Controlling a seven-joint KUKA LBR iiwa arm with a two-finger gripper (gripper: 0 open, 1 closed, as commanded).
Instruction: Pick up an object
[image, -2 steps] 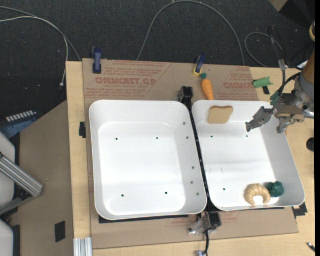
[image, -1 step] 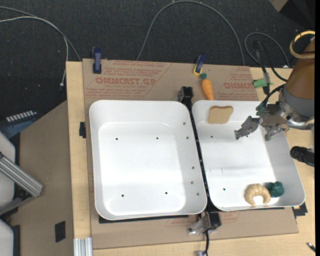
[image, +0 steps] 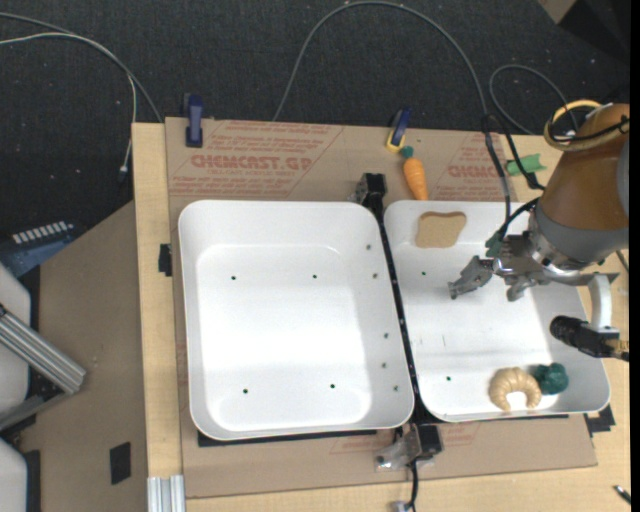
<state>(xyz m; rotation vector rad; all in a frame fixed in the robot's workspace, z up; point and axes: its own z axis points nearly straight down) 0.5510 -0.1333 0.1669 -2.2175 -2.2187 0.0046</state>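
The right bin holds three candidates. Nearest the hand is a flat tan slice of toast, lying at the bin's far rim, up and to the left of the hand, near but apart from it. A toy croissant sits at the bin's near rim, below and slightly right of the hand, farther off than the toast. Touching the croissant's right side is a small dark green object, too small to name with certainty.

The toast's long axis runs roughly left to right, parallel to the bin's far rim; being flat, I judge it a hard pinch from above. The croissant is bulkier and curved, probably the easier grip, though the green object crowds one end.

The hand hangs over the bin's middle with its two fingers spread apart and nothing between them. A move to either object is a short travel along the bin's length.

Outside the bin, a toy carrot lies on the counter just beyond the far rim. The left bin stands beside, edges touching.
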